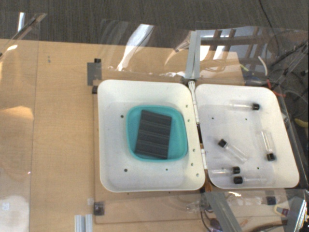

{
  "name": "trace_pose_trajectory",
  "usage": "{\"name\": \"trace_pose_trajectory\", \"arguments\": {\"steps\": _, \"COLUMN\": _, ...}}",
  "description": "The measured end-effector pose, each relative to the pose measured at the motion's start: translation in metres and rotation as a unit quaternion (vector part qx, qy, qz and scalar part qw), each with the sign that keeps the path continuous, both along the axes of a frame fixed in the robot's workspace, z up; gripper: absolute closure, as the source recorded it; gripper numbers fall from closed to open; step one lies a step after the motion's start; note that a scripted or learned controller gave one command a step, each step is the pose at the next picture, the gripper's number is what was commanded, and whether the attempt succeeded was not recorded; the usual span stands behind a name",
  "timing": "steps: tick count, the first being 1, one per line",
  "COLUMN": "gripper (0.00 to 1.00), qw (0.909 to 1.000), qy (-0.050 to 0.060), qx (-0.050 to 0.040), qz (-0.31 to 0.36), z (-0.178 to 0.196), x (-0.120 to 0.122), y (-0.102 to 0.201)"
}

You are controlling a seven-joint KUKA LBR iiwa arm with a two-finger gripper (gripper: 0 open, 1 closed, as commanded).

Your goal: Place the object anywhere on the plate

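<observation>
a dark ribbed rectangular block (153,135) lies flat on the teal plate (181,144), slightly tilted and well inside its rim, and the plate sits in the middle of the left white bin (112,170) on the wooden surface (48,129). the right white bin (285,175), touching the left one along their shared edge, holds several clear vials with black caps (231,150) scattered apart from one another. whether the pincer is open or closed cannot be told.
</observation>
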State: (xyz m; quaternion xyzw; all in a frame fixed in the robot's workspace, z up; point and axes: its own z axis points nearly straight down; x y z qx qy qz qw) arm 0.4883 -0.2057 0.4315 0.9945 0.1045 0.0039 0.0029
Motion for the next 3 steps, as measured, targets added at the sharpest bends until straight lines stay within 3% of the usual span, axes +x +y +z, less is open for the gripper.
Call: {"name": "trace_pose_trajectory", "arguments": {"steps": 3, "gripper": 0.0, "qw": 1.0, "qy": 0.0, "qx": 0.0001, "qz": 0.0, "z": 0.0, "x": 0.0, "y": 0.0001}}
